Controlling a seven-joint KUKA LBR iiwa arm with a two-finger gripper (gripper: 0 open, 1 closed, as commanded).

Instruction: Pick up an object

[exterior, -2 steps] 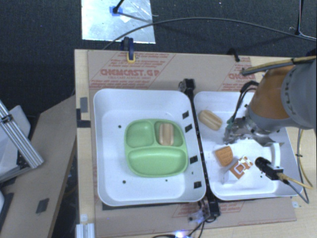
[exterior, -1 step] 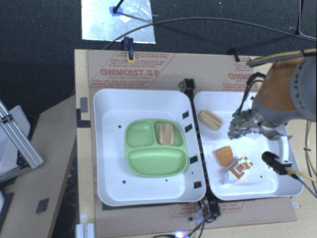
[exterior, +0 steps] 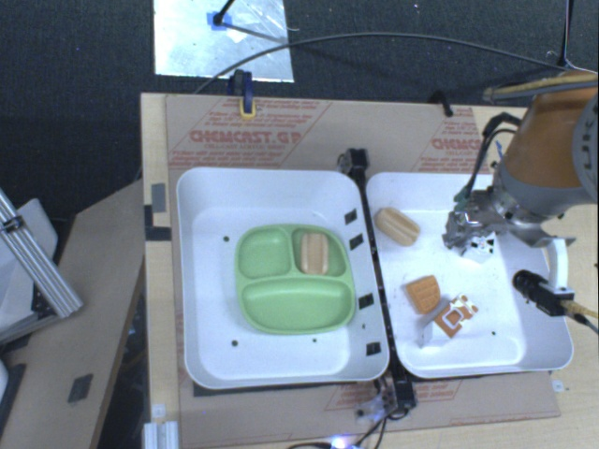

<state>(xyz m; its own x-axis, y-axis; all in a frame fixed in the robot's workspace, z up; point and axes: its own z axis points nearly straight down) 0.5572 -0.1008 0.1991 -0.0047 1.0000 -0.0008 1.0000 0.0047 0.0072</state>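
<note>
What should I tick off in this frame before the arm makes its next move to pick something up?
1. Items are present in the right bin: a bread roll, a waffle piece and a small orange-and-white item. Ok.
2. Gripper is over the right bin: ok.
3. Gripper is lined up over an item: not ok, it sits right of the roll, above bare bin floor.
4. Something is held between the fingers: cannot tell, the tips are too blurred.
5. Targets are apart from each other: roll ok; the waffle and the orange-and-white item lie close together.
6. Green plate in the left bin is out of the arm's way: ok.
</note>
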